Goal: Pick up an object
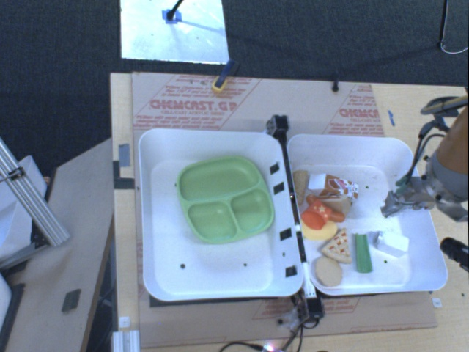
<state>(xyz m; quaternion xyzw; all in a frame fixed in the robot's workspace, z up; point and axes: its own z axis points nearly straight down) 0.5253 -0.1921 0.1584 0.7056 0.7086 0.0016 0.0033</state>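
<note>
Camera view: pick not done yet, as far as I can judge. Nothing shows between the fingers, and every object lies on a bin floor.

The 2 white bins sit side by side. The left bin (157, 218) carries a green divided tray (223, 199) with 3 compartments, lying flat near its middle. The right bin (381, 152) has the clutter, mostly in its left half: a small carton with orange and white print (333, 187), a red-orange piece (317, 215) on a yellow round piece (319, 231), a pizza-slice toy (338, 247), a tan round cookie-like piece (327, 271), and a tan strip (300, 183) beside the divider. Further right lie a green stick (363, 253), upright on the picture, and a white block (390, 243) just beside it.

Arm pose: the arm (454, 163) enters from the right edge, wrist bent down over the right bin's right side. The gripper (399, 200) sits low near that bin's right wall, above the white block and apart from it. The fingers look narrow, with only a small gap, and hold nothing.

Left to do: choose an object, likely the white block or green stick as the nearest, descend, close, lift.
</note>
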